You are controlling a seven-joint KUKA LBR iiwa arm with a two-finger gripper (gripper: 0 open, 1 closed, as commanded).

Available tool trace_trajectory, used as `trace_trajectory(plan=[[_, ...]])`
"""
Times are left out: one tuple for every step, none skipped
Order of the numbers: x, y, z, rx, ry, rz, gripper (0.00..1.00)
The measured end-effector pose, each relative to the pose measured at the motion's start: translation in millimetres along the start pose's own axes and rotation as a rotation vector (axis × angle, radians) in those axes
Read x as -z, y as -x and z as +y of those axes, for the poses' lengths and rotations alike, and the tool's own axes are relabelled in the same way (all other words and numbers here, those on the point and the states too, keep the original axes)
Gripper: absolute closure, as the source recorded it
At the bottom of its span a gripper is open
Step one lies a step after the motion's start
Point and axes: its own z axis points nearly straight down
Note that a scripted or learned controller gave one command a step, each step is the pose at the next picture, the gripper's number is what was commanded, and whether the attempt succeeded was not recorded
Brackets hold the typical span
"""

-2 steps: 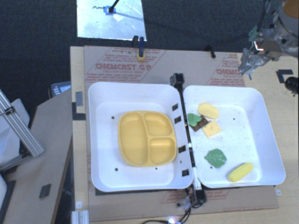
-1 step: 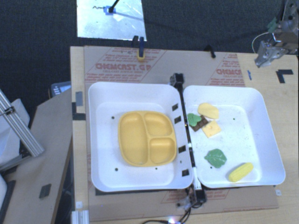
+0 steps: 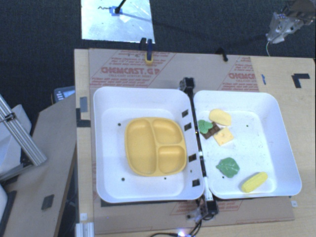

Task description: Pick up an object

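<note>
The right bin [image 3: 276, 132] holds several toy foods. A pale yellow oval piece [image 3: 220, 117] lies near its upper left, with a yellow cheese-like square [image 3: 224, 137] just below it. A small green and brown piece [image 3: 206, 129] sits by the divider. A green leaf [image 3: 228, 167] and a yellow corn cob [image 3: 254, 181] lie toward the front. My gripper [image 3: 280, 27] hangs at the top right of the camera view, beyond the bench's far edge and well away from the bins, with nothing visibly in it.
A yellow three-compartment tray [image 3: 154, 146] lies in the left bin [image 3: 108, 112]. A black hinge strip [image 3: 193, 142] runs between the bins. A shiny metal sheet [image 3: 116, 14] lies on the dark floor behind the bench. A metal rail [image 3: 19, 132] stands at the left.
</note>
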Motion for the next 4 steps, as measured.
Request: trace_trajectory(plan=[[70.9, -98.8, -0.5, 0.007, 0.0, 0.004, 1.0], [7.4, 7.9, -2.7, -0.014, -0.013, -0.001, 1.0], [-3.8, 90.5, -3.7, -0.014, -0.009, -0.002, 1.0], [71.1, 67.0, -1.8, -0.001, 0.0, -0.001, 1.0]])
